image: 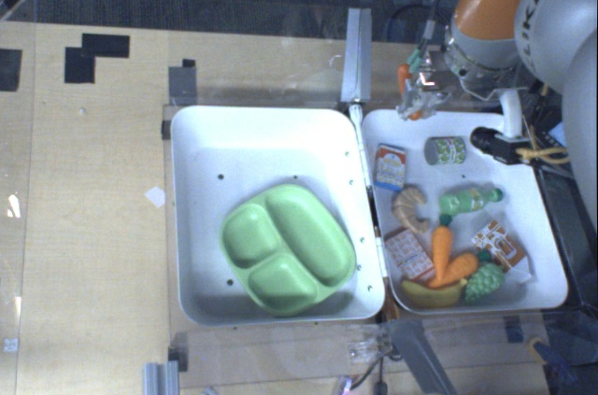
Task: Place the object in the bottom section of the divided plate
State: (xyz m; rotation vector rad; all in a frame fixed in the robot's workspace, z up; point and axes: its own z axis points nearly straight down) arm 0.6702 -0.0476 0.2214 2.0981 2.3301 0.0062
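Hovering above the far edge of the right white bin point(551, 276), the grey arm's two-finger gripper point(416, 99) is seen carrying nothing, though whether it is spread or closed cannot be told from this slant. No object has yet been taken from the toy food heaped in that bin, among it a small green can point(447, 149), a green plastic bottle point(470, 200) and an orange carrot point(440, 251), while the pale green divided plate point(288, 246) lies bare in the left white bin point(196, 197). A clean pick is best made on an isolated piece, judged here to be the can, before the plate's bottom section point(280, 281) is approached squarely from above.
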